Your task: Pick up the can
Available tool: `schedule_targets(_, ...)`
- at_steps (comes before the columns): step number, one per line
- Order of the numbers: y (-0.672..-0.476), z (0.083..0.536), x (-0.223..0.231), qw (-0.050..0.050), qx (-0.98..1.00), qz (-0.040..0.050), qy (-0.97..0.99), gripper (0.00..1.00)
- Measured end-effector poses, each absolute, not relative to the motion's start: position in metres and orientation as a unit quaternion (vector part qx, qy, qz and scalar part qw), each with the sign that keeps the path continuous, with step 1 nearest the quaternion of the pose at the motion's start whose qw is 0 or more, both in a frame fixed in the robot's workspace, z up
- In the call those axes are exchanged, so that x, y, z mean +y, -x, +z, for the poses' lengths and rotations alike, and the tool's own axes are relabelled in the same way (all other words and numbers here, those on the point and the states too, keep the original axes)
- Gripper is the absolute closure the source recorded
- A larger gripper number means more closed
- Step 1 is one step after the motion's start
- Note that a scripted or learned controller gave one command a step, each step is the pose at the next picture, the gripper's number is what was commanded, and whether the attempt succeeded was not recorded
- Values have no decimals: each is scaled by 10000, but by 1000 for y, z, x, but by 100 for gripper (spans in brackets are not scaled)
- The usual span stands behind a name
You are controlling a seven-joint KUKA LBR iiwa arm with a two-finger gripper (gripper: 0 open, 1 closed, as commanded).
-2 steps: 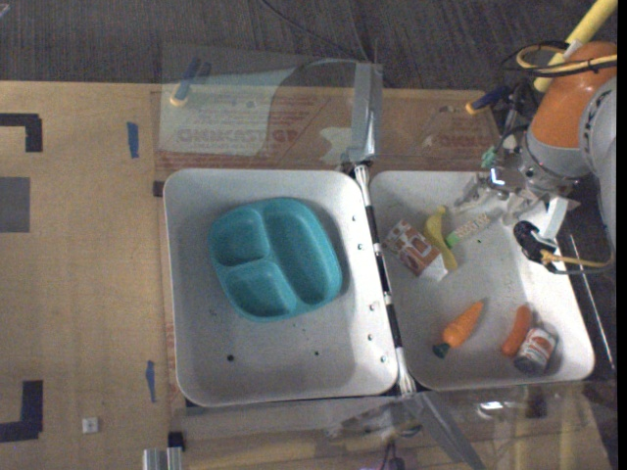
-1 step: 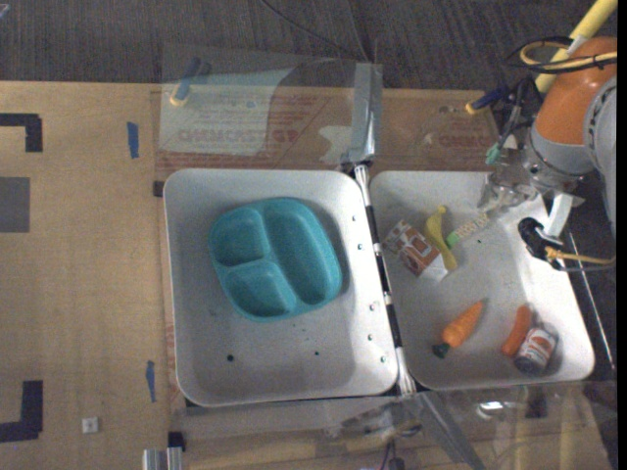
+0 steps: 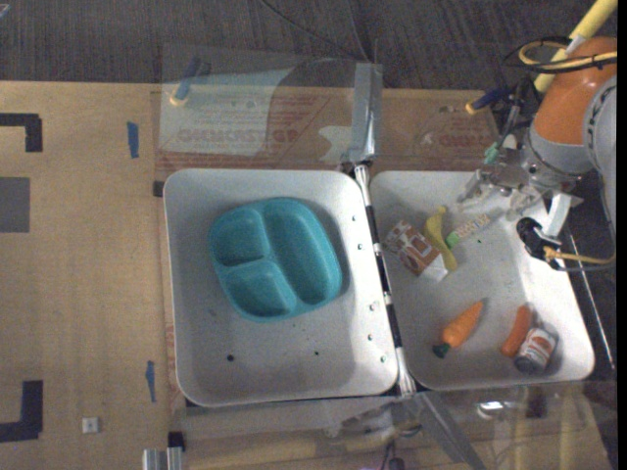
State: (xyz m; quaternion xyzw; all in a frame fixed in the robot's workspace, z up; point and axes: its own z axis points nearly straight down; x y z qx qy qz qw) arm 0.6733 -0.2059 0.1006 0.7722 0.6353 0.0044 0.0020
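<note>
Can (image 3: 535, 349) is seen lying in the lower right corner of the right bin (image 3: 578, 360), on its side, red-and-white label up, touching the lower end of a small orange carrot-like piece (image 3: 516, 329). A larger toy carrot (image 3: 460, 325) lies left of it, apart.

Gripper (image 3: 495, 186) is hung over the upper right part of the same bin, well apart from the can. Nothing is seen between the fingers; whether they are open or closed cannot be told from this angle.

Also in the right bin: a banana (image 3: 440, 238), a small red-and-white carton (image 3: 413, 247), a flat packet (image 3: 468, 226), all near the upper middle. A teal divided plate (image 3: 276, 258) is sat in the left bin (image 3: 186, 292).

Judged step: approach, not yet begun. To be done well:
- The arm should be moved toward the lower right of the frame, over the can.
- Fingers should be aligned across the can's short axis, not along its length.
- The bin wall is close on two sides, so the descent should be biased toward the bin's interior.
- The orange piece touching the can is likely to be nudged or pinched; closing should be centred on the can body.
</note>
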Motion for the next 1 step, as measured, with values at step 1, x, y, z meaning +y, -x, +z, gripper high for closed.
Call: schedule_targets(1,-673,94,-206,-16,6464,49,-7630,0)
